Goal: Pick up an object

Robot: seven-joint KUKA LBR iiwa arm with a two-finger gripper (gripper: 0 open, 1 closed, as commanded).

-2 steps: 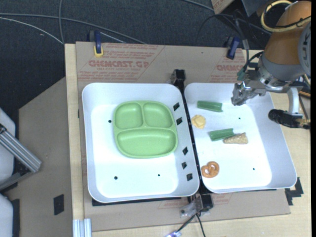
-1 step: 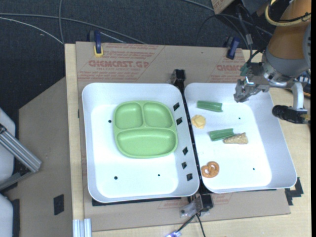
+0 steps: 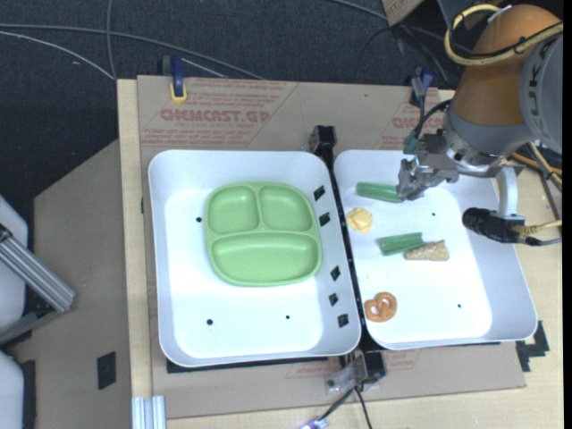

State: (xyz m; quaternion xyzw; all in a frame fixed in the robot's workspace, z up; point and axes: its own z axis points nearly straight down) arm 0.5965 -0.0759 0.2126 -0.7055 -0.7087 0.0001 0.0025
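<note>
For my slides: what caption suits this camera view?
Gripper poised at a green stick in the right white bin.

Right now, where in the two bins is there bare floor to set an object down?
Left bin: the strip in front of the green divided plate. Right bin: the near right floor, beyond the pretzel and granola bar. Crowded: the far left part, where the gripper meets a green stick, near the yellow piece.
</note>
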